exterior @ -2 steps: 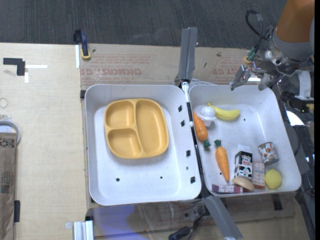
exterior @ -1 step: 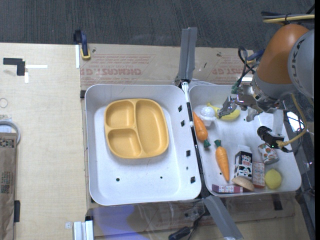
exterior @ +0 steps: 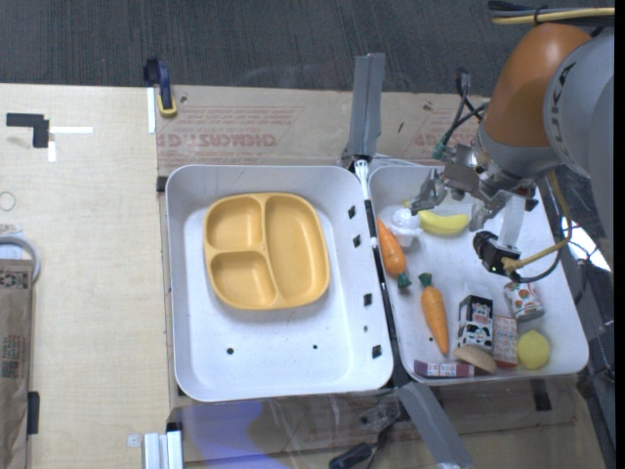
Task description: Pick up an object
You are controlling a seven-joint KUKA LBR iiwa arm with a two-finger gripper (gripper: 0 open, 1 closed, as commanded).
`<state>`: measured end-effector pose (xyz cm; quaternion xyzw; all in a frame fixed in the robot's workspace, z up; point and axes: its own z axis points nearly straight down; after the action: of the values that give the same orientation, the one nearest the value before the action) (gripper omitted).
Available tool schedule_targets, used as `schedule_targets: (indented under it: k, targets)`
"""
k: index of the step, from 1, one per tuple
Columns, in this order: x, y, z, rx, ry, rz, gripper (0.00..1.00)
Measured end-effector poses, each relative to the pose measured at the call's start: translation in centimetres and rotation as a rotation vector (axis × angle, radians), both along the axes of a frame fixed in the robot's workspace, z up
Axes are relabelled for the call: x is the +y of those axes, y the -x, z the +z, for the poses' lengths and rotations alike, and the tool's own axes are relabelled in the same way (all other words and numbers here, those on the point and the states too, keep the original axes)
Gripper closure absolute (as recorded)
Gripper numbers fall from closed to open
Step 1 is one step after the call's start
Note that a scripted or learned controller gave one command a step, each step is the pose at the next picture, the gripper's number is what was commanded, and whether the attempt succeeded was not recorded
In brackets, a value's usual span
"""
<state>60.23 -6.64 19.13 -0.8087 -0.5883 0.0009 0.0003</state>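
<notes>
Starting at the near edge of the right bin (exterior: 576, 355): one flat dark-red bar (exterior: 436, 368), one tan rounded piece (exterior: 478, 359) beside it, one small red-and-white packet (exterior: 505, 338), one lemon (exterior: 534, 350) in the near right corner. Just behind those, one black-and-white milk carton (exterior: 476, 321) and one small juice-type carton (exterior: 524, 300), both toys by the look.

Mid-bin: two toy carrots. One carrot (exterior: 436, 316) lies lengthwise near the bin centre, the second carrot (exterior: 392, 250) sits against the left wall, further back.

Far part of the right bin: one yellow banana (exterior: 443, 223), lying roughly crosswise, with a small white item (exterior: 404, 219) touching its left end; can't identify it.

Gripper (exterior: 467, 199) hangs just above and behind the banana, tilted, arm coming in from the right. Fingers (exterior: 427, 195) look spread apart, one toward the banana's left end and one toward its right, nothing clamped between them. Can't tell whether any fingertip touches the banana.

Left bin (exterior: 186, 291): one yellow three-compartment plate (exterior: 266, 251), flat on the bin floor, set toward the far half.

Both bins sit side by side on the light wood worktop (exterior: 78, 262), with a cardboard sheet (exterior: 254, 130) behind them.
</notes>
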Motion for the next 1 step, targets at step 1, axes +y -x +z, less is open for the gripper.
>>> schedule_targets:
  k: [1]
  targets:
    - [-3.02,7.50,-9.62,0.002,-0.002,0.154,0.00]
